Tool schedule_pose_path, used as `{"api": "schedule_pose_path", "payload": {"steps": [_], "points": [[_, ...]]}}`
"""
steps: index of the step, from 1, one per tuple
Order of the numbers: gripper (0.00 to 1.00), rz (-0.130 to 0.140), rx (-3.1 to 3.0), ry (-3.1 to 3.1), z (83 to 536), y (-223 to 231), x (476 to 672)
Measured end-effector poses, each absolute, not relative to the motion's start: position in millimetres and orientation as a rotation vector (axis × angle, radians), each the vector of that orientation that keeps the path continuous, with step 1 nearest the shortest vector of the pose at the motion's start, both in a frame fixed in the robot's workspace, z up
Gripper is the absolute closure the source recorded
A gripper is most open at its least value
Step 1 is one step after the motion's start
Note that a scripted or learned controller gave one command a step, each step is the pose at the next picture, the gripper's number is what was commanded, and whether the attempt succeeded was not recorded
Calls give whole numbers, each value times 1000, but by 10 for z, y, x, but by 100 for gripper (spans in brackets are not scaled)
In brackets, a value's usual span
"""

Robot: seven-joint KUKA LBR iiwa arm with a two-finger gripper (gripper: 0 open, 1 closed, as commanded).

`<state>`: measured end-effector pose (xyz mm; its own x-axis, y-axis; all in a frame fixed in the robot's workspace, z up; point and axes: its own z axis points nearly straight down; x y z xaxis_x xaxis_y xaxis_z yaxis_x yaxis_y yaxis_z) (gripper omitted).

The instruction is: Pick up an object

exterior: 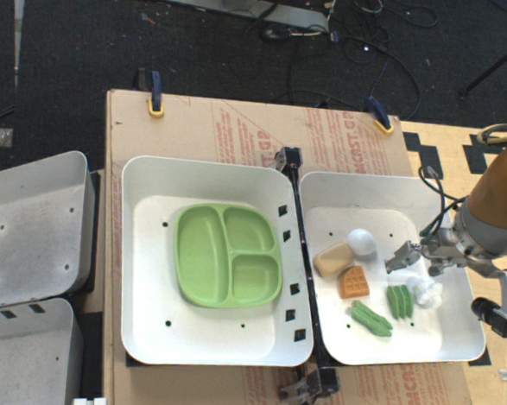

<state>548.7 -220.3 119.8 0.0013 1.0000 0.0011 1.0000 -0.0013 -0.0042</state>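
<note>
Two shallow white bins sit side by side on a cardboard-covered table [207,120]. The left bin [147,233] holds one green divided plate [228,256], lying flat near the middle, with three compartments facing up.

The right bin [452,341] holds the loose items. A white ball [361,241] lies toward the centre of the bin. Just below and left of it is a tan bread-shaped piece [333,260], and touching or just beside that is an orange square block [353,282]. A green pea pod [372,319] lies lower down, set at a slant. A second, ridged green piece [400,301] lies to its right, and a pale white object [426,293] rests just beside that one; its shape is too washed out to identify.

The arm enters from the right, its orange band visible above the wrist. The gripper [414,256] hangs over the right part of the right bin, near the ridged green piece and the pale object. Whether the jaws are wide or narrow cannot be told, and nothing is seen between them.
</note>
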Motion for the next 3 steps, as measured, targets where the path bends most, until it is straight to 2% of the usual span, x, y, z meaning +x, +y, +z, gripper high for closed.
{"api": "schedule_pose_path", "payload": {"steps": [1,3], "points": [[100,0,-2223,-2222,1329,-2205,5503],[100,-3,-2223,-2228,2190,-2215,5538]]}}
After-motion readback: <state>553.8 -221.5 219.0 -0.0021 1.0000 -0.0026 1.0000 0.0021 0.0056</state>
